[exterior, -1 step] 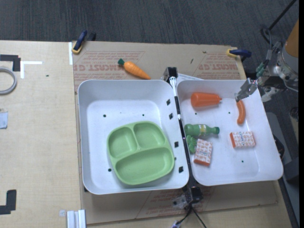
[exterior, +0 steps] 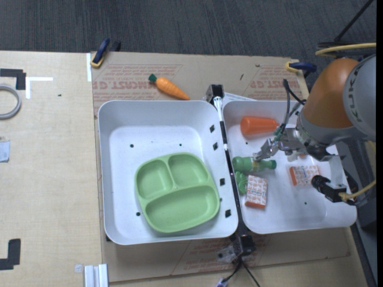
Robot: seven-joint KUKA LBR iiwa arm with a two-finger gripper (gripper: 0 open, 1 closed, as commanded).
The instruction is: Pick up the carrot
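An orange carrot with a green top (exterior: 169, 87) lies on the cardboard behind the left bin (exterior: 114, 160), outside both bins. In the right bin (exterior: 299, 217) a stubby orange cone-shaped thing (exterior: 259, 125) rests near the back wall. My gripper (exterior: 267, 152) hangs low over the right bin's left half. It is just below that orange thing and right above a green object (exterior: 252, 164). It looks close to or touching the green object's top. Nothing orange is seen in the gripper.
A green divided plate (exterior: 178, 190) lies in the left bin. The right bin also holds a red-and-white packet (exterior: 257, 191) and another small packet (exterior: 304, 174). The wall between the bins runs just left of the gripper. A blue clip (exterior: 100, 51) sits at the cardboard's back left corner.
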